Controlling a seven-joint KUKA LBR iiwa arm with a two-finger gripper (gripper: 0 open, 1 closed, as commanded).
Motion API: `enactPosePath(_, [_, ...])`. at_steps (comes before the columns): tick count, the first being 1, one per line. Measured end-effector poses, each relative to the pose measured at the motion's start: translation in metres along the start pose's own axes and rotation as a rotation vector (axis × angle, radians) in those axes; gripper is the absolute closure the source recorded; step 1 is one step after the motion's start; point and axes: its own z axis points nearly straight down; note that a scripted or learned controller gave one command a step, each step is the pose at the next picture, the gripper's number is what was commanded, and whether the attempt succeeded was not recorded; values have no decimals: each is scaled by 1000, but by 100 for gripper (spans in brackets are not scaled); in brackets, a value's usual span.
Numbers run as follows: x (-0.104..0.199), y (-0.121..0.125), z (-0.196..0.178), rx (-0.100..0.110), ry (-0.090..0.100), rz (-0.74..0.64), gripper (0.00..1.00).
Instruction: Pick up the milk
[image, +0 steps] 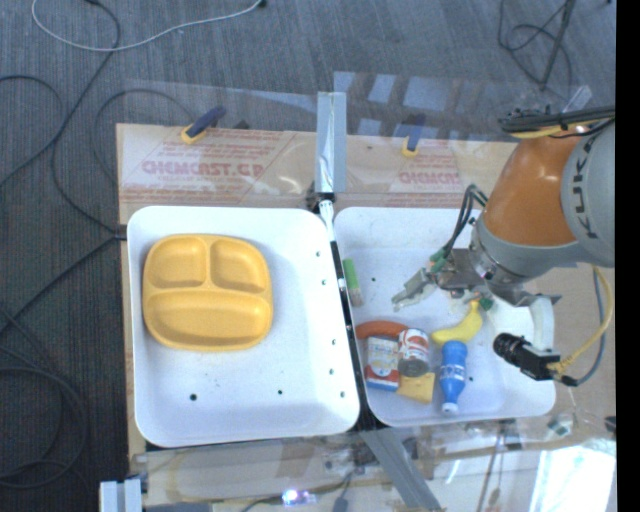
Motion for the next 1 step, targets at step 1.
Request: enactPosePath(1, [-39, 5, 102, -17, -5, -213, 0])
